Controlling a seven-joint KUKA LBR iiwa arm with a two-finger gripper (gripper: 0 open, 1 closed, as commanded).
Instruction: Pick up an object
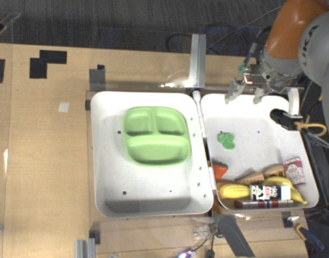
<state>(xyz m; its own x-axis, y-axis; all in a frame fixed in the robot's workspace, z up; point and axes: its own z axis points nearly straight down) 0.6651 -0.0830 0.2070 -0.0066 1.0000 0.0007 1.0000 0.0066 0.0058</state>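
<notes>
Pincer above right bin's far rim

We see the candidates gathered in the right bin. A small green knobbly piece lies alone near the bin's middle, toward 9 o'clock. Along the 6 o'clock edge sit a yellow banana, a second banana toward 5 o'clock, and a dark flat bar with a printed label lying across them. An orange-red piece rests at 8 o'clock by the wall. A small red-and-white carton stands tilted at 4 o'clock, beside a tan wedge
</notes>
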